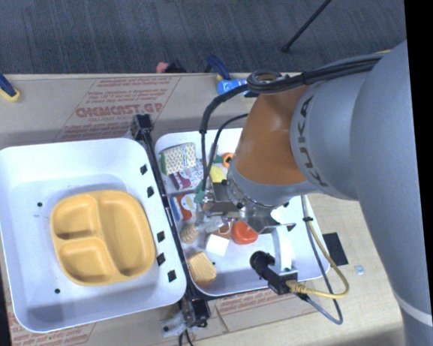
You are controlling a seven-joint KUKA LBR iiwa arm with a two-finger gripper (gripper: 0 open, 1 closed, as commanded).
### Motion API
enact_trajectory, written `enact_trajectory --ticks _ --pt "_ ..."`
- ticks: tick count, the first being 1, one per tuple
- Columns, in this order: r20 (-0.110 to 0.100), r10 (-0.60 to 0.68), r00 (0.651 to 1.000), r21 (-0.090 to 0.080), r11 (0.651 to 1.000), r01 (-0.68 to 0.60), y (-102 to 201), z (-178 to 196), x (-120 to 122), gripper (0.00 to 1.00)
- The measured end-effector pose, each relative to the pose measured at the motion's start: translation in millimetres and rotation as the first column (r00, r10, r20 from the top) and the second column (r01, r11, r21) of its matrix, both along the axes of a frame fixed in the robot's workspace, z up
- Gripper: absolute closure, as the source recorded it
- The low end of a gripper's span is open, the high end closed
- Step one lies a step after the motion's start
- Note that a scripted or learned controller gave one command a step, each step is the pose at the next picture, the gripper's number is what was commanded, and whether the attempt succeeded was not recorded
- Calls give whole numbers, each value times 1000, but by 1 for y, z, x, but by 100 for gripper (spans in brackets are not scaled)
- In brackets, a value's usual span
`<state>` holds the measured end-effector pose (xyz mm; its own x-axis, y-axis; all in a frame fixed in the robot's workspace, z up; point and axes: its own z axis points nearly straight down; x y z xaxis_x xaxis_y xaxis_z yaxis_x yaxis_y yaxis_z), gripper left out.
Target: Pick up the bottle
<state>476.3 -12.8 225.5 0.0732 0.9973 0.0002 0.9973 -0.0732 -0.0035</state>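
The arm's big grey-and-orange wrist hangs over the right bin, hiding much of its clutter. At the left bin's middle lies a yellow divided plate. The gripper sits low among the items; I cannot tell its fingers' state. An orange-capped bottle shows at its four o'clock, mostly covered.

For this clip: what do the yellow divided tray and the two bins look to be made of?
The yellow three-compartment tray looks like moulded plastic, matte, with rounded edges and soft shading. The left white shallow bin and the right white shallow bin seem smooth plastic too, slightly glossy with rounded corners, though coated metal cannot be ruled out.
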Motion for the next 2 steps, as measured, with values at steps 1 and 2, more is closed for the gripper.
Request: enact_trajectory --ticks 1,2 --pt "-3 106 994 0 994 -106 52 -35 -1 100" --pt "2 213 977 0 977 -213 32 75 0 100"
